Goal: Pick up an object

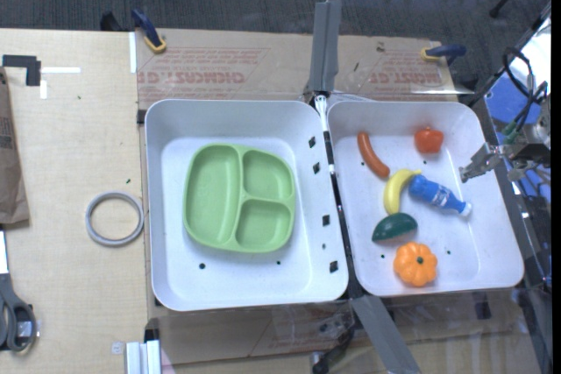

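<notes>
The gripper [480,164] hovers at the right bin's [491,263] three o'clock rim, fingers apart on nothing, and I'd take the blue bottle [438,194], mid-bin beside the banana [396,188], across its light, stiff, slippery body.

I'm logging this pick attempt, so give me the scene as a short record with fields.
left bin: holds a green divided plate
right bin: holds six toy items
items: sausage, tomato, banana, blue bottle, dark green avocado, orange pumpkin
touching: banana and blue bottle
gripper: at the right bin's right edge, holding nothing
bench extras: tape ring left of the bins
</notes>
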{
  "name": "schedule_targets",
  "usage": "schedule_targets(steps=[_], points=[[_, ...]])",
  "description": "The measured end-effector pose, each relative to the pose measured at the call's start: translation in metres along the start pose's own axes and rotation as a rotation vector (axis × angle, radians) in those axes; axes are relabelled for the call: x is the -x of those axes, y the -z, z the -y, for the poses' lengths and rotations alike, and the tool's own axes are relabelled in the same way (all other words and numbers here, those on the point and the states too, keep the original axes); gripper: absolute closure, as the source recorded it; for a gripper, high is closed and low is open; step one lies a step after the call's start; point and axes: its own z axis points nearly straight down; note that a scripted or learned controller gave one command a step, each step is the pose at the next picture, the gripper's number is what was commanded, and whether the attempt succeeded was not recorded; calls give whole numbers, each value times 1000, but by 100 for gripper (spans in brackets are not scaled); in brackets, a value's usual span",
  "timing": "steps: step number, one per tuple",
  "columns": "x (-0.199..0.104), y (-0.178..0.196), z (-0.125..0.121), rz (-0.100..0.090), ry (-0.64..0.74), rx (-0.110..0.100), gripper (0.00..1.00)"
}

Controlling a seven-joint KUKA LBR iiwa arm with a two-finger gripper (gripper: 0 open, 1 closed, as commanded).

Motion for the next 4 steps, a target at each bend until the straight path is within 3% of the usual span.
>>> schedule_targets(steps=[1, 2, 3, 4], points=[[-6, -138, -51, -4, 6, 2, 0], [-54, -137, -132, 2, 2, 4, 0], [-54, -127, -132, 4, 5, 4, 100], [-93, -1, -131, 2, 2, 2, 100]])
